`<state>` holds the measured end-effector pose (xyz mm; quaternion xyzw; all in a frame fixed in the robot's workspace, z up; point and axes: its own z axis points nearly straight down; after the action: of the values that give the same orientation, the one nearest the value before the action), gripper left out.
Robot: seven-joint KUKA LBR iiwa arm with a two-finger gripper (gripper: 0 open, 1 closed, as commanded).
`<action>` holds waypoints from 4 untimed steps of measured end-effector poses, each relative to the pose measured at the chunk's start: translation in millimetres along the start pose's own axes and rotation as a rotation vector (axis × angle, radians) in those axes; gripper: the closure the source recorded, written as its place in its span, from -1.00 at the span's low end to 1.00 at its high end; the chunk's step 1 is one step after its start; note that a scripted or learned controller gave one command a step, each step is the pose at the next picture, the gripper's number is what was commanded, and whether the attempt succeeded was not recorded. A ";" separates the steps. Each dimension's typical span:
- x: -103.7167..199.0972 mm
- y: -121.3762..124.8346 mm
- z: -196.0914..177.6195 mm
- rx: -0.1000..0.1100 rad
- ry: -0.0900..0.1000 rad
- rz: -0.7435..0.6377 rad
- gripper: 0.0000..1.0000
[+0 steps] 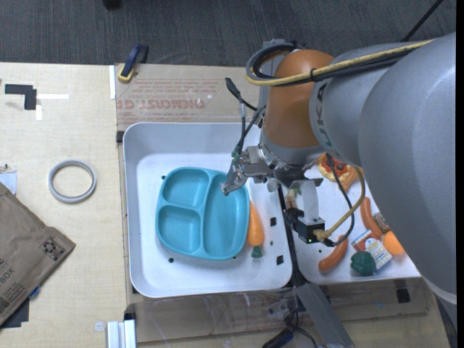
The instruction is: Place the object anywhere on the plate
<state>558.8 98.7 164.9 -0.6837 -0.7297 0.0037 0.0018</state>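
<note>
Nearest the camera, in the right bin [406, 270], lie toy foods: a sausage [332, 256], something green [362, 264] and a small carton [373, 249]. In the left bin [138, 194], a carrot [255, 227] lies just beside the blue plate [203, 214], touching its right rim, not on it. Above the plate's far right edge hangs the gripper [232, 183]; whether it is wide or narrow I cannot tell, and probably it holds nothing. Beyond, on the bench, rests a tape ring [72, 180].

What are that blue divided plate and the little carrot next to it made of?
The blue plate looks like moulded plastic: uniform colour, smooth, faintly glossy, rounded compartments. The carrot seems a plastic toy: even orange, slight sheen, solid green tip. Either could be rubbery; hard to tell.
</note>
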 end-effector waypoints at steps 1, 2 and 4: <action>-1.8 0.2 -6.3 0.005 -0.002 0.001 1.00; 75.7 -6.4 33.3 0.000 -0.001 -0.015 1.00; 75.5 -6.3 33.2 0.000 -0.001 -0.015 -1.00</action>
<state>547.4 173.5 131.5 -0.6784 -0.7347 0.0040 0.0015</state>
